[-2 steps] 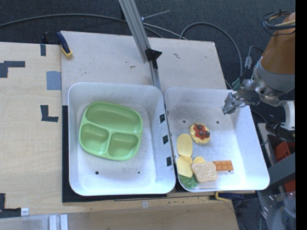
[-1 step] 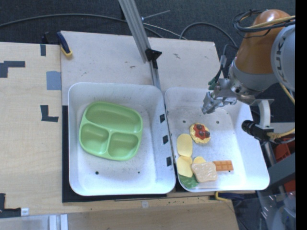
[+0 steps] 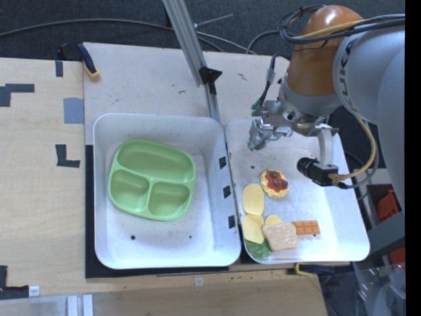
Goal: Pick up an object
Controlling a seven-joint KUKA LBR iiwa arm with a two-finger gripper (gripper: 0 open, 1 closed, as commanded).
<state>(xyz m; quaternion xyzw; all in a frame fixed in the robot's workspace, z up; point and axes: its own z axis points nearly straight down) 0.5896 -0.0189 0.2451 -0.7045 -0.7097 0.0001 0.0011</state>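
My gripper (image 3: 258, 139) hangs over the far left part of the right bin (image 3: 342, 239), its fingers pointing down with nothing seen between them. In front of it lie several toy foods: a small pizza (image 3: 274, 182), a yellow oval piece (image 3: 253, 199), a second yellow piece (image 3: 253, 228), a slice of toast (image 3: 281, 236), an orange wafer (image 3: 306, 228) and a green leaf (image 3: 260, 249). The pizza is the nearest to the gripper, a short way below and to its right.
The left bin (image 3: 105, 242) holds a green divided plate (image 3: 152, 179). A metal pole (image 3: 187, 35) slants down to the divider between the bins. Black cables and a black fitting (image 3: 318, 170) hang from the wrist over the right bin.
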